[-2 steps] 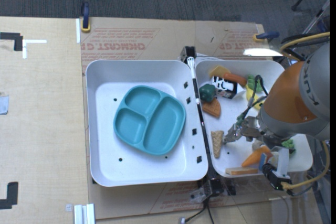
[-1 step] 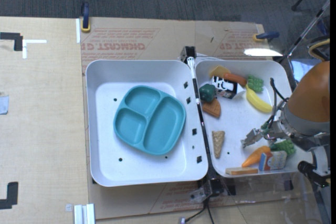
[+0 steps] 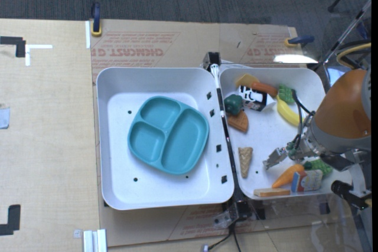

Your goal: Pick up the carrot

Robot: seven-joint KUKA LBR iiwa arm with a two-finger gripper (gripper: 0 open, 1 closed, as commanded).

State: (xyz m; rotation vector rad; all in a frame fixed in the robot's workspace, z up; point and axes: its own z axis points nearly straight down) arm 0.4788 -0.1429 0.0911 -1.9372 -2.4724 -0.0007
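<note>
The carrot [image 3: 288, 174], orange with a green leafy top at its right end, lies near the front of the right bin [image 3: 267, 133]. My gripper [image 3: 284, 154] hangs just above and to the left of the carrot, at the end of the grey arm with its orange band [image 3: 348, 104] that reaches in from the right. Nothing is visibly held, and the arm hides the bin's right side.
A yellow banana [image 3: 288, 113], a green piece [image 3: 286, 93], a black-and-white item [image 3: 253, 97], an orange wedge [image 3: 239, 121] and a waffle cone [image 3: 245, 161] share the right bin. A wooden slab [image 3: 273, 192] lies beside the carrot. A teal divided plate [image 3: 168, 134] sits in the left bin.
</note>
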